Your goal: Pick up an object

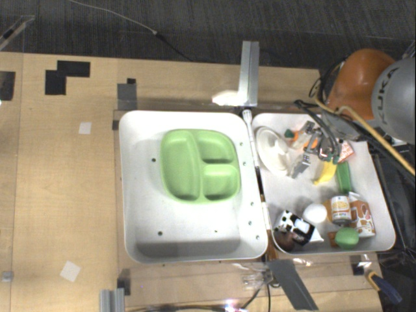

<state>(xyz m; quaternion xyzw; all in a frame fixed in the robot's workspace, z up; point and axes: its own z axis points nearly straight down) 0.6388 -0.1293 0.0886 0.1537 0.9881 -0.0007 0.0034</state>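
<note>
Resting at the far left, the tabletop (58,194) carries two shallow white bins side by side. The left bin (140,239) holds a green divided tray (198,164), lying flat near its middle; moulded plastic of this kind is probably light and stiff, but broad and smooth, so only a rim would offer a grip. The right bin (383,229) holds the clutter. At its left stands a white bowl (270,149), likely rigid and slippery, best taken by the lip. The gripper (311,147) hangs just beside the bowl, above the bin's upper middle; whether its jaws are wide, narrow or closed on anything cannot be told amid the cables. Just right of it lie a yellow piece (325,171) and a green cylinder (343,176), both slim and probably light, suited to a pinch across the narrow side. Along the near edge sit a black-and-white toy (292,226), a white ball (316,212), a small can (340,209) and a green lump (347,237); the ball would tend to roll away.
</note>
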